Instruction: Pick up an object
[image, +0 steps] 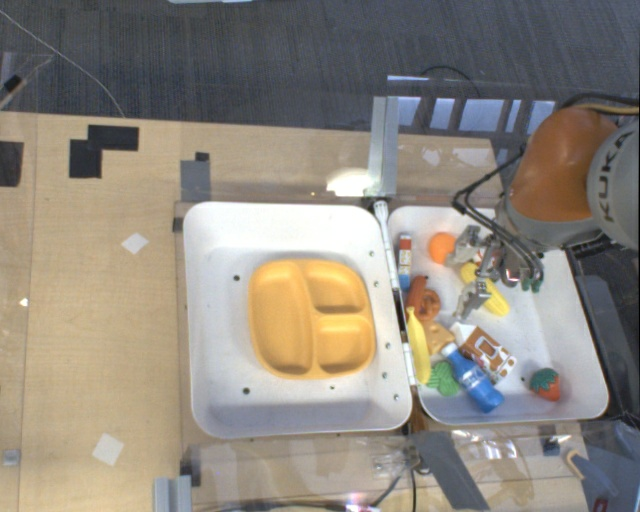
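Note:
My gripper (477, 297) hangs low over the middle of the right bin (578, 345), reaching in from the upper right. A small yellow piece (497, 306) lies right beside it, and another yellow bit (465, 271) sits just above. Around it are an orange ball (441, 247), a red-brown toy (424, 300), a yellow banana (419, 347), a brown and white box (490, 352), a blue bottle (476, 386) and a red fruit with a green top (544, 382). I see no object lifted clear of the bin.
The left bin (215, 300) holds a yellow divided tray (310, 318). A thin red and white tube (404, 251) lies along the right bin's left wall, with a green item (443, 381) near the front. A metal post (384, 150) stands behind the bins.

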